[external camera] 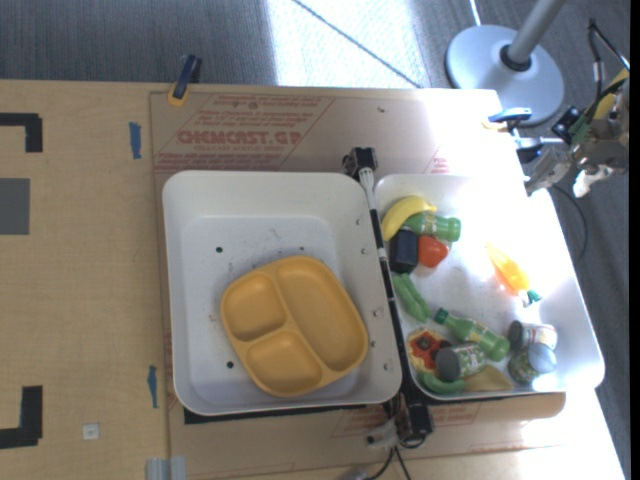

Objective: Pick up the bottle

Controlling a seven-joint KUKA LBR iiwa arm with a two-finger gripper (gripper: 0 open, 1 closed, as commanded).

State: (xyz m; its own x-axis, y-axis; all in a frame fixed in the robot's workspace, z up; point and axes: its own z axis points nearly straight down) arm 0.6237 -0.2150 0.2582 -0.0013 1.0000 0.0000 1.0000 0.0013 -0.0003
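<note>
Still well apart: your bottle and the jaws.
Nearest you, the green bottle (472, 331) lies flat in the right bin (575, 286), long axis running 10 to 4 o'clock; the jaws (560, 168) hover beyond the far rim at 1 o'clock, their spread unreadable.

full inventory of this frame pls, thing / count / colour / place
bins: 2, white, side by side on bench
tray: 1, yellow, three compartments, in left bin
banana: 1, yellow, right bin, far left corner
bottles: 2, green, right bin, one by the banana, one near the front
orange toy: 1, right bin, middle right
small mixed items: several, too jumbled to count, right bin front
clamp: 1, yellow and blue, bench far edge
lamp base: 1, grey, floor beyond bench
gripper: 1, past right bin's far right corner
</note>
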